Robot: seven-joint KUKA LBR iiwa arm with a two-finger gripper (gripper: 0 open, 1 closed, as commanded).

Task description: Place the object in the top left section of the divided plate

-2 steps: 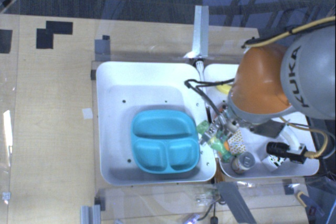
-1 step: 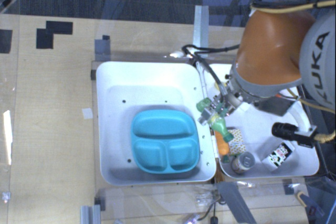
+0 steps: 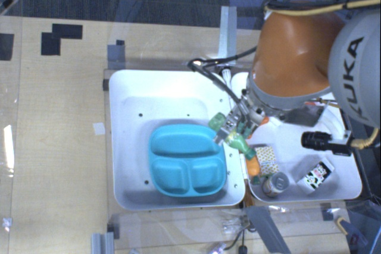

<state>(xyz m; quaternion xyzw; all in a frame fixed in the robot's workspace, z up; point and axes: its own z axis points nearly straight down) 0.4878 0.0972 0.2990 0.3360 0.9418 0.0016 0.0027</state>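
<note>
Pincer: seemingly pinching green object, though blurred.
Plate: blue, left bin, object at its 2 o'clock edge.

Divided plate: smooth matt blue plastic; left bin: glossy white plastic; bench: pale wood-grain top, slight sheen; arm band: smooth satin orange; can: shiny metal.

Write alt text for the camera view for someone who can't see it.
A grey and orange robot arm reaches from the right, its gripper at the upper right edge of a blue divided plate in the left white bin. The right bin holds a can and other small items.
</note>
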